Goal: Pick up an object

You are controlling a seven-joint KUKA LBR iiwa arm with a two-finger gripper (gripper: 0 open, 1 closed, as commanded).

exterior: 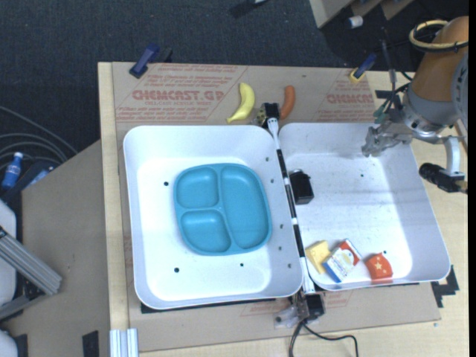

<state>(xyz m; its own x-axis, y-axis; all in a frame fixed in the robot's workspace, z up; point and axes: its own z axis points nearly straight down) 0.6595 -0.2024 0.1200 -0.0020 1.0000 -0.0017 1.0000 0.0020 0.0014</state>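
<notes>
Nearest to me, three small things lay along the right bin's (416, 199) front edge: a yellow block (318, 255), a little carton (342, 262) and a red toy (380, 267). My gripper (375, 141) hung over that bin's far corner, well apart from them; I could not tell how its fingers stood. A blue plate (222, 207) sat in the left bin (149, 162).

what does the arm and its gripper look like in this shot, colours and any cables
The arm is grey metal with a rounded orange band above the wrist. A yellowish cable loops beside the orange part, and thin green and dark wires run along the wrist. The gripper is a small grey metal piece ending in slim fingers. A dark rounded part juts out lower on the arm's side.
</notes>
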